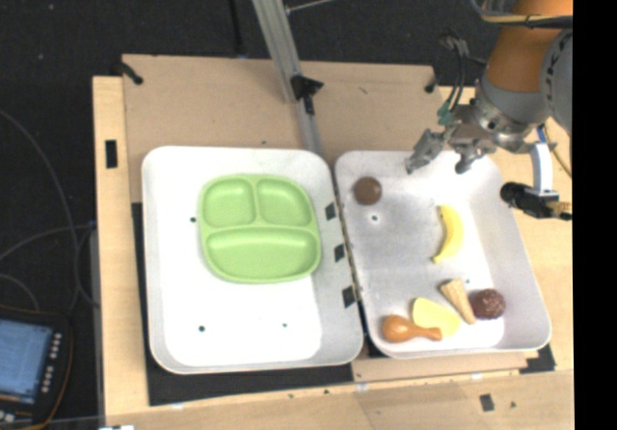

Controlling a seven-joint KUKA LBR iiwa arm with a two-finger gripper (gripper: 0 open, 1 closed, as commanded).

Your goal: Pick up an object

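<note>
The gripper [442, 154] hangs with its two fingers spread apart and nothing between them, over the far edge of the right bin [395, 226]. Inside that bin a banana [447, 232] lies near the middle, a brown ball [366, 190] sits in the far-left corner, and a cone [460, 300] rests toward the near edge

The grey arm [525, 42] is extended in from the right, its end effector [442, 156] pointed downward with fingers spread apart.
</note>
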